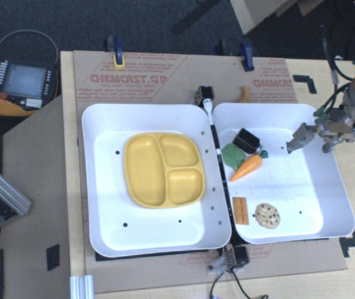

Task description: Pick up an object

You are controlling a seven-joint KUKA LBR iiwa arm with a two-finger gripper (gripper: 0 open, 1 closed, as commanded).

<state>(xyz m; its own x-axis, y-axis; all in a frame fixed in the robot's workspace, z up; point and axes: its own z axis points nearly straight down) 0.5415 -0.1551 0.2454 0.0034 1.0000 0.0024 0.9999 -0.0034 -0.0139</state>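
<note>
The gripper (303, 137) hung over the right bin (327, 185), most of the arm cut off at the edge. Couldn't tell its state, too small. Carrot (246, 167), black block (247, 141), cookie (267, 215) sat loose; green thing (231, 155) was half covered.

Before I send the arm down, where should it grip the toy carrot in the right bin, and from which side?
Grip the carrot across its orange body near the middle, coming straight down. It lies flat and slanted, leafy end up-right toward the black block, tip down-left. Its upper side sits against the green piece, so a finger there may nudge it. The hand hovers to its right.
</note>
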